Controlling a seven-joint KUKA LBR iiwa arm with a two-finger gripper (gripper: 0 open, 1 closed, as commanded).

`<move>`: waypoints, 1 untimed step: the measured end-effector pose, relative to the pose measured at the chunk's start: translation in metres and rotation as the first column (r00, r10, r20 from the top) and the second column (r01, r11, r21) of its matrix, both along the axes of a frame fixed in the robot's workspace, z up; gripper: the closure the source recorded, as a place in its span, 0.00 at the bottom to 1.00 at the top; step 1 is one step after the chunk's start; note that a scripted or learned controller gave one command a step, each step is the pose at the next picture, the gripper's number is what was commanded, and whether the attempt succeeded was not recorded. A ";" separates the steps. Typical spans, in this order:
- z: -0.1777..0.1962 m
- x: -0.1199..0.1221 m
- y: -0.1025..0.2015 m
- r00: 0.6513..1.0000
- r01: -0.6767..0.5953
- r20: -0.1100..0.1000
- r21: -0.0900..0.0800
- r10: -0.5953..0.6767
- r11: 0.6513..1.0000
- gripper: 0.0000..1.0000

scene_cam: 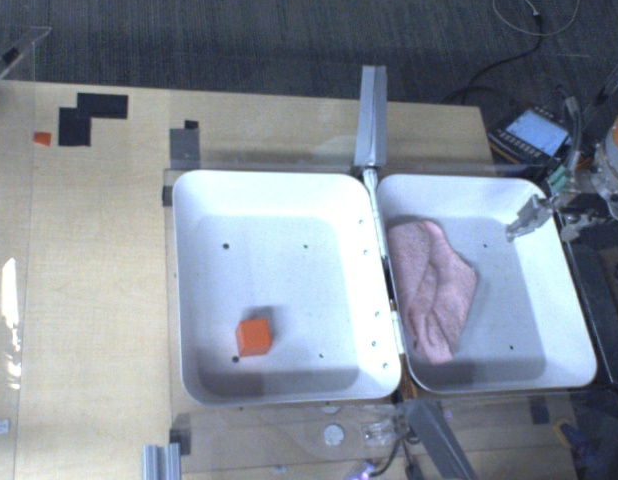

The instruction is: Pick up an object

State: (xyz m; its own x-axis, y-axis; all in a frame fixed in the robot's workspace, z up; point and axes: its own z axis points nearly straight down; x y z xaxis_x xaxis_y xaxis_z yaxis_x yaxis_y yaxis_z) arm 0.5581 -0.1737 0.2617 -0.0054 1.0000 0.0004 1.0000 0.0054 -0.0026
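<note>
Hovering at right edge of frame over upper right corner of right bin (574, 298): gripper (534, 218), finger state impossible to tell. Lying lower left of it, against bin's left wall: pink cloth (431, 288), long axis top to bottom. Farther left, in left bin (189, 268): orange block (254, 337).

arm (601, 173) | grey metal, orange patch | gripper (529, 218) slim grey fingers
</note>
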 end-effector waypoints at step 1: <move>-0.095 0.039 0.005 0.979 -0.202 0.002 0.001 0.202 0.979 0.00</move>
State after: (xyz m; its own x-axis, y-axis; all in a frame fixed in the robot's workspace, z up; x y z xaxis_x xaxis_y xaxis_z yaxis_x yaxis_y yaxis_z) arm 0.5972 -0.1685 0.1665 -0.2074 0.9782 0.0010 0.9782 0.2074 -0.0009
